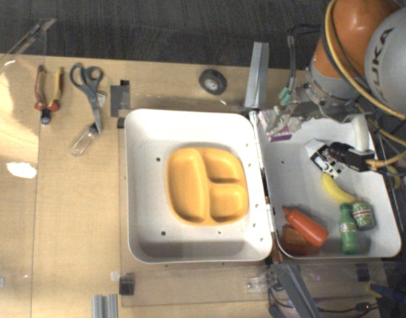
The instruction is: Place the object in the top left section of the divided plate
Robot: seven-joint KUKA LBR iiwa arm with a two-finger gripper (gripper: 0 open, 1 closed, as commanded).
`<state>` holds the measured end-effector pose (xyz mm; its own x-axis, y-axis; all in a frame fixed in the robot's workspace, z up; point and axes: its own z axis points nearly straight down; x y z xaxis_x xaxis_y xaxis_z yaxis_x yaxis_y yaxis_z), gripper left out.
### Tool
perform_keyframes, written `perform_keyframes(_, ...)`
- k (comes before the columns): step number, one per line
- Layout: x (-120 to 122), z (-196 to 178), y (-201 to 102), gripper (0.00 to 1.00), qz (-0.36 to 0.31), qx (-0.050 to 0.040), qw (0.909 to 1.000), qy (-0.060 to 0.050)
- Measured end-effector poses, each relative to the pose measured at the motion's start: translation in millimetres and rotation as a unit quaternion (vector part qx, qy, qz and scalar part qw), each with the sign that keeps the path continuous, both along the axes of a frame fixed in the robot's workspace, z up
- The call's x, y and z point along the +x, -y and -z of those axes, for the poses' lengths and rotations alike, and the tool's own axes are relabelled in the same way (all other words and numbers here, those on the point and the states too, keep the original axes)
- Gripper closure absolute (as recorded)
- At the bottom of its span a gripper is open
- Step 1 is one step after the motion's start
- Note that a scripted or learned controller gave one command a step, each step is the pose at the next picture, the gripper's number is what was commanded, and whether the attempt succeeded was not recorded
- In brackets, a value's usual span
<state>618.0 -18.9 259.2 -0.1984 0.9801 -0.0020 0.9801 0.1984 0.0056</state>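
Note:
The yellow divided plate (207, 183) lies in the middle of the left white bin (143, 177), and its sections hold nothing. My gripper (281, 120) hangs over the far left corner of the right bin (381, 244), next to the wall between the bins. A small purple shape (280, 136) shows just below it; what it is cannot be made out. In the right bin lie a yellow banana (336, 189), an orange-red sausage-shaped piece (307, 224) on a dark red piece (293, 242), a green bottle (349, 230) and a small green can (363, 215).
Scissors (90, 91), red-handled pliers (47, 90) and a roll of black tape (212, 81) lie on the bench behind the left bin. A grey metal upright (257, 68) stands at the back between the bins. The arm's orange-banded body (355, 25) looms over the right bin's far side.

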Motion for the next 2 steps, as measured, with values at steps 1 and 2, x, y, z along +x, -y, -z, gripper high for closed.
perform_keyframes(1,-45.9,61.8,-58.2,1.0,-0.067,0.0005,0.9978,-0.001)
perform_keyframes(2,-45.7,61.4,-57.7,0.0,-0.066,0.0005,0.9978,-0.001)
